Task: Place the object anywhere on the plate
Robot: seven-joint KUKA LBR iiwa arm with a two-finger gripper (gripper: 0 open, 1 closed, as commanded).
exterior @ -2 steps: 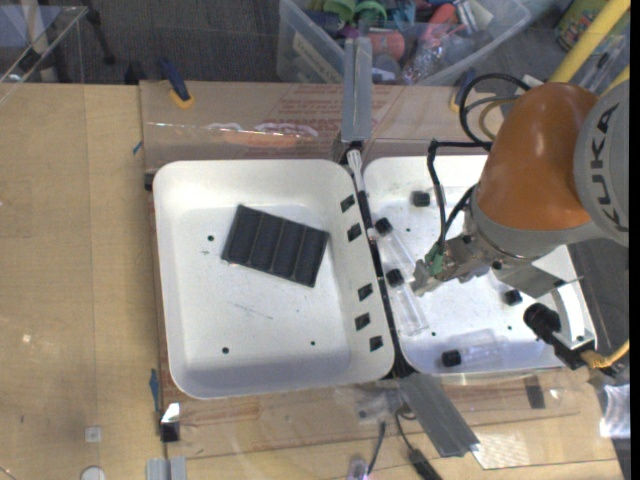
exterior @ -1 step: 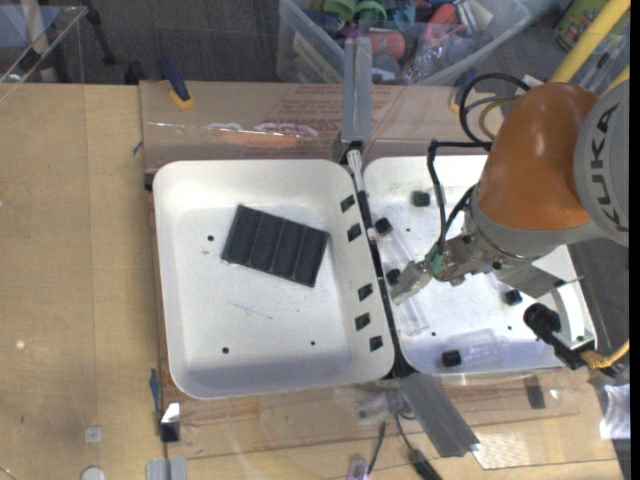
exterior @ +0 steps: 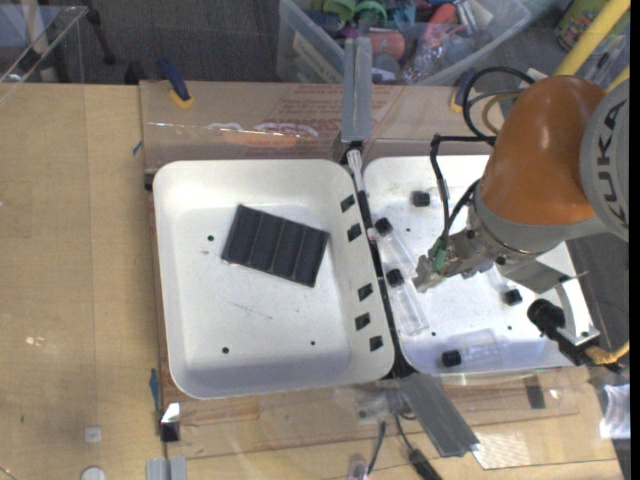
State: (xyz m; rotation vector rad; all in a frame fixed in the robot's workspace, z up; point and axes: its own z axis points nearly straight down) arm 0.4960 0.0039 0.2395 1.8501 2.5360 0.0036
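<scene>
The plate (exterior: 275, 245) is a dark ribbed rectangle lying flat in the left bin (exterior: 190, 298), turned a little clockwise. My gripper (exterior: 436, 265) hangs low over the left part of the right bin (exterior: 480, 363), reaching in under the orange wrist band. A small greenish thing (exterior: 438, 260) shows right at the gripper's tip; whether it is held is unclear. The gripper is well to the right of the plate, across the divider between the bins.
Several small black pieces (exterior: 421, 198) lie scattered on the right bin's floor, and a clear tube-like piece (exterior: 410, 310) lies by the divider (exterior: 365, 258). A clear tub of colourful toys (exterior: 400, 13) stands behind the bins.
</scene>
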